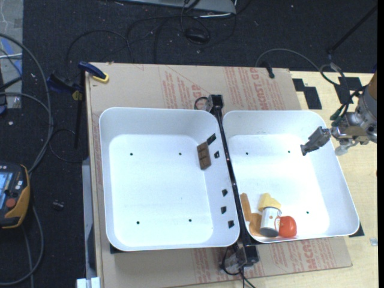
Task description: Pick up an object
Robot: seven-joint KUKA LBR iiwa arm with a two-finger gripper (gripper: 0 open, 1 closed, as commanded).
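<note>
White plastic makes up both shallow bins on our bench: the left bin (120, 161) and the right bin (336, 179), sitting side by side on a sheet of brown cardboard (180, 83) printed with red lettering. Our arm (367, 110) comes in from the right, and its gripper (316, 140) hangs over the upper right part of the right bin, near that bin's far right wall. We see one dark finger (314, 141) slanting down to the left, but we cannot tell whether the pincer is apart or together, and we see nothing held in it.

The things we could pick lie clustered in the near left corner of the right bin, well apart from the gripper. A small can (269, 222) with a white body lies there, touching a red ball-shaped object (288, 226) on its right. A yellow piece (268, 201) sits just behind the can, and an orange stick-like piece (247, 209) runs along the bin's left wall beside them.

In the left bin, a small brown rectangular block (204, 156) rests near the right wall. Beyond the cardboard's far left corner we see a blue and yellow clamp (94, 72), and black cables (150, 38) trail over the dark floor.
</note>
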